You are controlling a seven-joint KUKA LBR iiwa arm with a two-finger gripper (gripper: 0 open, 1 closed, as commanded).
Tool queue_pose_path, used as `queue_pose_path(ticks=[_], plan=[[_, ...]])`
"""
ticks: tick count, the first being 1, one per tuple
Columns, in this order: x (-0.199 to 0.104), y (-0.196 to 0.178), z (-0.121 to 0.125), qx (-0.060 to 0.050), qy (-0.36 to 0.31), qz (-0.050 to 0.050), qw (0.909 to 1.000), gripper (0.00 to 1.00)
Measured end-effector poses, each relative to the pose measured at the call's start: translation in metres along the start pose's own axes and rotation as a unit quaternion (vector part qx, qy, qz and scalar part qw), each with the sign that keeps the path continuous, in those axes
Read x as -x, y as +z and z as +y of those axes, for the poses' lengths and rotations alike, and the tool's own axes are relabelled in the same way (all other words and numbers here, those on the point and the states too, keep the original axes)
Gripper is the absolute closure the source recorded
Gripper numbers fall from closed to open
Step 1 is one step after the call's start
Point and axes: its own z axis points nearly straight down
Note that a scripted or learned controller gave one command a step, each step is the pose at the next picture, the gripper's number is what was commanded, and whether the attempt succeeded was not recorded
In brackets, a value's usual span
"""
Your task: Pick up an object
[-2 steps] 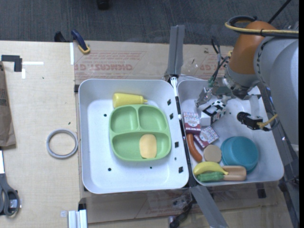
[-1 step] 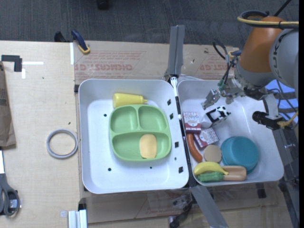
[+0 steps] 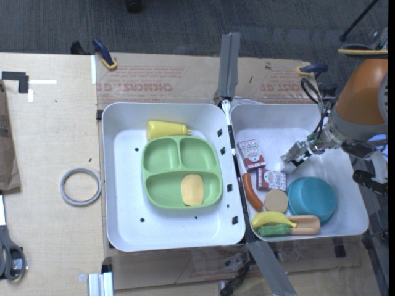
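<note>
My gripper hangs over the middle of the right bin, reaching in from the right. Left of it lies a red-and-white carton, and a second small carton lies just below it. A blue bowl sits below and right of the gripper. Along the bin's left and front lie a red sausage, a tan disc, a banana, a green vegetable and a tan bun. Nothing appears held at the gripper.
The left bin holds a green divided plate with a yellow piece in its front section and a yellow bottle behind it. A grey ring lies on the bench at left.
</note>
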Motion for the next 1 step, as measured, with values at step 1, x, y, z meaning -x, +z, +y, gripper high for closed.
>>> queue_pose_path(ticks=[1], plan=[[0.0038,-0.0270,0.0274,-0.011,-0.175,0.008,0.9845,0.00]])
